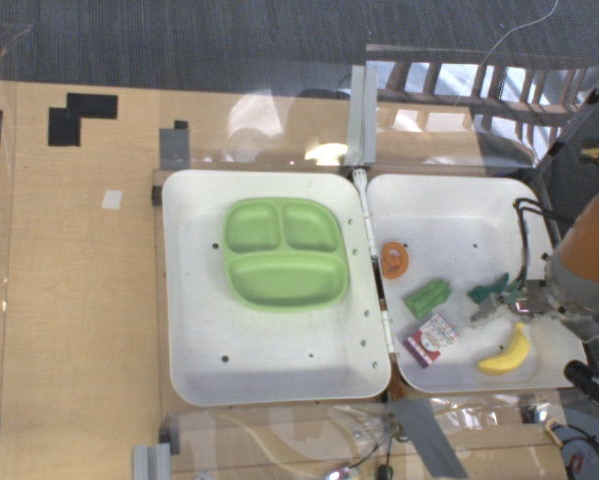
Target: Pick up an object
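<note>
The right bin (459, 203) holds several small objects. An orange ring (394, 259) lies near its left wall, with a green block (426, 296) just below it. A red and white packet (432, 338) sits near the front left corner, and a yellow banana (507, 353) lies at the front. A dark teal object (487, 290) rests right of the green block. My gripper (493, 304) reaches in from the right, low in the bin, right at the teal object and just above the banana. Whether it grips the teal object is hidden.
The left bin (194, 298) carries a green divided plate (284, 253) at its middle. A raised divider (371, 268) separates the two bins. The arm's orange band (591, 248) and a black cable (524, 238) hang over the right bin's right side.
</note>
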{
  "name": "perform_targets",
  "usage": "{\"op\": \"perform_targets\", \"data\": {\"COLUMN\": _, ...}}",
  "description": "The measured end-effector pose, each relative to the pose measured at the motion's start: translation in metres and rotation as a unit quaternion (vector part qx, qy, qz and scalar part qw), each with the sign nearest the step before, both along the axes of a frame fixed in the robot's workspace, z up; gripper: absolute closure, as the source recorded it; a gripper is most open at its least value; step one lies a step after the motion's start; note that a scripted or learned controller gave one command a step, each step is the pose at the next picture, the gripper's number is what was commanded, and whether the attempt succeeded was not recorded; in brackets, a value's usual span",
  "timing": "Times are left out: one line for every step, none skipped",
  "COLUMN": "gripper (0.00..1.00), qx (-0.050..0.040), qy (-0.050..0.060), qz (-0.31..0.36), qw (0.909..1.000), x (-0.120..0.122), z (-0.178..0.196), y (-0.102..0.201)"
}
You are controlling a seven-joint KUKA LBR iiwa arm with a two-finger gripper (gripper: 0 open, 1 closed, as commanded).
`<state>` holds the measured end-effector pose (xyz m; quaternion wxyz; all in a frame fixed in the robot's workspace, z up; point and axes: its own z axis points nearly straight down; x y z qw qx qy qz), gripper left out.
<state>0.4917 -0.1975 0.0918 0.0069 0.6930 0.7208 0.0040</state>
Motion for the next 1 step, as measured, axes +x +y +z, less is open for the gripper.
{"op": "perform_targets", "data": {"gripper": 0.00, "qx": -0.0012, "qy": -0.002, "qz": 0.036, "qw": 0.9994, "x": 0.0605, "z": -0.0002, "y": -0.0034}}
